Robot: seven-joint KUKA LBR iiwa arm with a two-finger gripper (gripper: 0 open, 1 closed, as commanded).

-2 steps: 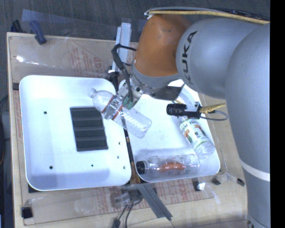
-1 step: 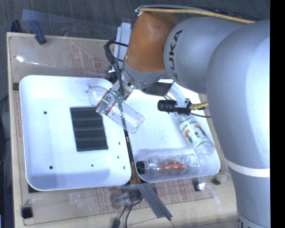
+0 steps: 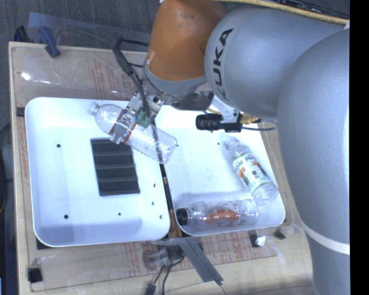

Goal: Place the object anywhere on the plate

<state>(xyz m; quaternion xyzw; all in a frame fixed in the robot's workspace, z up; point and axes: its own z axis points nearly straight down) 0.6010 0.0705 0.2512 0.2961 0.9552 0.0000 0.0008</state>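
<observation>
Grey KUKA arm [image 3: 277, 85] fills the right and top of the camera view, its orange band [image 3: 181, 39] sitting directly above the wrist, and it reaches down and to the left toward the seam between the two bins. Left bin [image 3: 55, 220] spreads out to the left of and below the jaws, white and shallow; right bin [image 3: 200, 165] lies to their right and below, partly hidden under the arm. Dark ribbed plate [image 3: 115, 166], a black rectangle with raised slats, lies flat in the left bin just below and slightly left of the jaws.

Gripper [image 3: 134, 120] hangs over the inner edge of the left bin, its jaws closed about the middle of a clear plastic bottle [image 3: 132, 129], which shows on both sides of them: the capped end points up and to the left, the base down and to the right, reaching to the divider between the bins. This bottle is tilted across the corner of the left bin, near the plate's upper right corner; whether it touches the plate I cannot tell.

Well to the right of the jaws, a second clear bottle with a printed label [image 3: 251, 172] lies in the right bin. Below the jaws, along that bin's near wall, a third bottle with a black cap [image 3: 216, 214] lies on its side.
</observation>
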